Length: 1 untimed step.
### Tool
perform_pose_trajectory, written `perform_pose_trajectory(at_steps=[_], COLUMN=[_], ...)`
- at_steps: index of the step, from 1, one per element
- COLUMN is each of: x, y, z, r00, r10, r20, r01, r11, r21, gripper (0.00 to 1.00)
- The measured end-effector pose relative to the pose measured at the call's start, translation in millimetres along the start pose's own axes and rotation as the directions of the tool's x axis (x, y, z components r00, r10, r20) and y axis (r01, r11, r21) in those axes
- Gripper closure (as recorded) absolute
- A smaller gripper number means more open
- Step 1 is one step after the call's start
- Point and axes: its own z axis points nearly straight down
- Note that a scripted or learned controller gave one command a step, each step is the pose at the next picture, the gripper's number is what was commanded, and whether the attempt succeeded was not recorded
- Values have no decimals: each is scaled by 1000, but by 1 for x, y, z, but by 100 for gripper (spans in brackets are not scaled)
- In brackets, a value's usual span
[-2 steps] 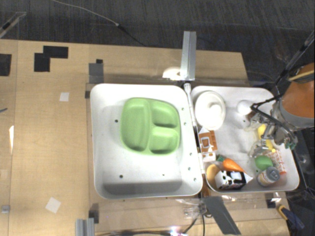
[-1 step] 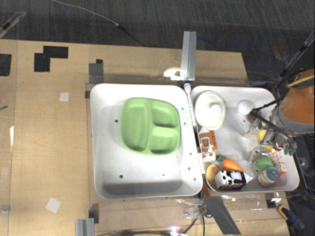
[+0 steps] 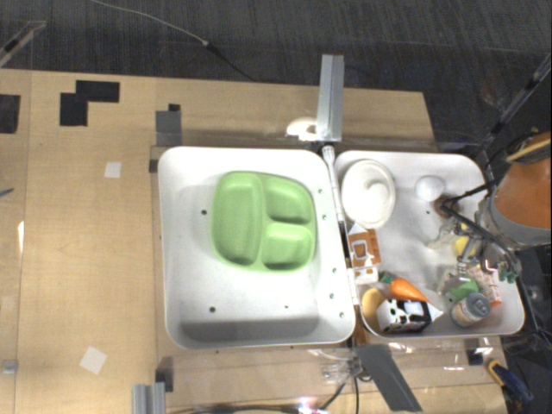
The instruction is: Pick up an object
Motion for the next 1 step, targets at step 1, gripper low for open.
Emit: perform_pose_trajectory(at_steps=[1], x=[31], y=[-5], z=[-1], r00=[998], r10=[66], r20=[2], r01=[-66], r11=[998], r21=[0], gripper=[0])
